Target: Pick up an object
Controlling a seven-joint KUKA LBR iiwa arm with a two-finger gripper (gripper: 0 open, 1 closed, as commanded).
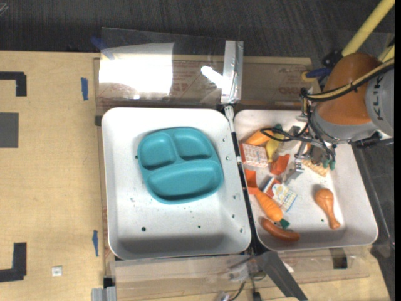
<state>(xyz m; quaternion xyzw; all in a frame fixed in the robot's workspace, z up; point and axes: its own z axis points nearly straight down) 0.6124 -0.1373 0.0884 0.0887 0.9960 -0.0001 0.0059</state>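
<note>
My gripper [299, 163] hangs low over the middle of the right bin [363, 224], under the grey wrist with its orange band [351, 89]. Toy food lies around it. A red-orange piece [280, 165] sits just to its left, and a white printed packet [286, 197] lies below it. A red and white box [254, 155] and a yellow piece [272, 148] sit further left. Along the bin's left side lie a carrot [268, 205] and a sausage [280, 231]. A tan drumstick [328, 205] rests to the lower right. Nothing is seen held.
The left bin [119, 218] holds a teal divided plate [180, 164]. A clear plastic sheet and a taped strip [232, 71] lie behind the bins. A yellow pole [373, 21] slants at the top right. A tan waffle-like piece [321, 165] lies beside the wrist.
</note>
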